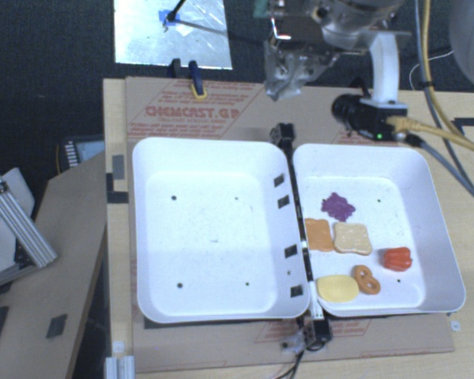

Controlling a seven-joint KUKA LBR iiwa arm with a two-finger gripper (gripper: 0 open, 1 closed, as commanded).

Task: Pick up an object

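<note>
The right bin (426,204) holds several toy foods. A purple grape bunch (337,206) lies near its middle, with an orange slab (318,234) and a slice of toast (352,238) just below it. Toward the right wall rests a red pepper (396,258). Near the front are a yellow piece (337,289) and a small brown pretzel (366,279). My gripper (283,85) hangs high above the bench, behind the bins' back edge, far from all the foods. Nothing shows between its fingers.
The left bin (213,227) sits beside the right one, joined by a row of black clips (288,204). A cardboard sheet (197,105) lies under both bins. A shiny metal plate (172,22) lies at the back left. An aluminium rail (12,212) leans at the far left.
</note>
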